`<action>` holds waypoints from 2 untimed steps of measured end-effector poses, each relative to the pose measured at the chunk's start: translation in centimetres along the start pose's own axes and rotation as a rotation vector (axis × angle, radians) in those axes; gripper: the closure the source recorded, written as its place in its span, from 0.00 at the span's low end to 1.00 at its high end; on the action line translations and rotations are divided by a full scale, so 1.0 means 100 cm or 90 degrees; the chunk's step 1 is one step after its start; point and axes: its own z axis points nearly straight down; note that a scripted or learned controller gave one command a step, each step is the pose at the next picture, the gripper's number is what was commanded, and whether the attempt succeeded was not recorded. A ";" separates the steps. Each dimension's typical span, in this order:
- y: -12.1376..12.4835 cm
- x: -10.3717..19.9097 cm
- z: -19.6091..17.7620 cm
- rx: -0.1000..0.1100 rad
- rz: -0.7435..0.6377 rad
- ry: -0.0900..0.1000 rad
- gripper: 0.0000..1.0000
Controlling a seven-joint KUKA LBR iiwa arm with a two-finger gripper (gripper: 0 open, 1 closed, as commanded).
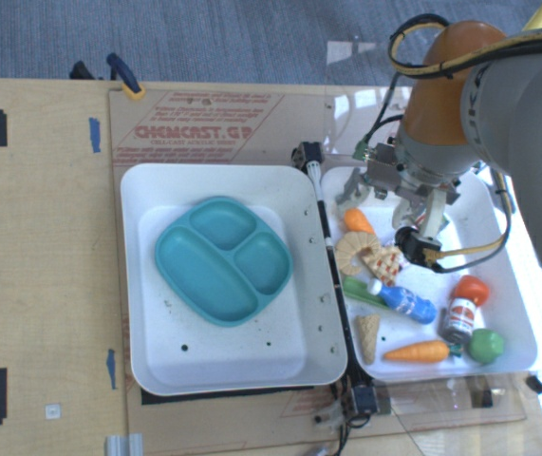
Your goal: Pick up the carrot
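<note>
Pincer (405, 215) apart from one carrot (417, 352)

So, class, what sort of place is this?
Probably a robotics lab: a robot arm reaches over the right bin, which holds toy food like a carrot; the left bin holds a tray.

The brown cardboard sheet (204, 122) lying under the far edge of the left white bin (136, 255) is showing red print. Its largest line is reading roughly "CHEMCAST GP", though the last letters are blurring. Smaller red lines are running above it, too small to read. The small grey bottle with a red cap (460, 315) in the right white bin (514, 293) is carrying a label whose writing is too small to make out.
</note>
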 end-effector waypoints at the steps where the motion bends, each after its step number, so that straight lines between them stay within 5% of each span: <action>1: 0.000 0.000 0.000 0.000 0.000 0.000 0.00; 2: 0.047 -0.054 0.077 -0.005 0.116 0.002 0.00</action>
